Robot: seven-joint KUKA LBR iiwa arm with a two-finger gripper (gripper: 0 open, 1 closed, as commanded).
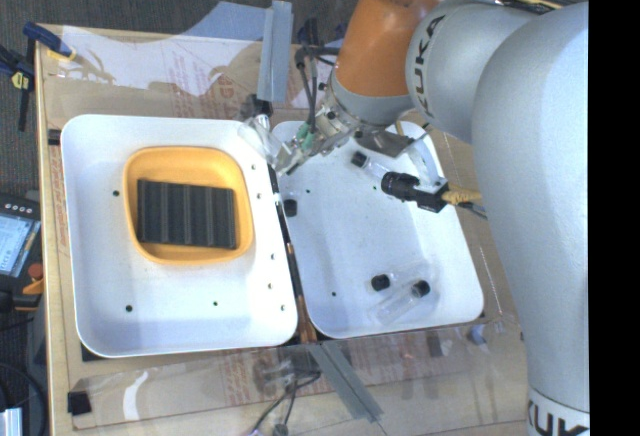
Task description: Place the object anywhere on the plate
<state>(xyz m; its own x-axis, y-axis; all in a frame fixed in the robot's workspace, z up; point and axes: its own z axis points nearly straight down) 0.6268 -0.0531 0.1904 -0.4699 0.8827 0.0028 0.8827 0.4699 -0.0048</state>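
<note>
Dark carpet is surrounding a wooden worktop [200, 64] carrying two white bins side by side. Grey arm [520, 124] is reaching in from the right, its orange band sitting over the right bin's [350, 264] far edge. Left bin [100, 304] is holding the yellow plate [185, 169], a dark ribbed insert lying at its centre. Gripper [290, 156] is hanging at the right bin's far-left corner; cannot tell its state. Likely object, a clear vial with black caps [400, 292], is lying near that bin's near edge, long axis roughly left-right, well apart from the gripper and toward the near-right. Plate is lying left of the gripper.
</note>
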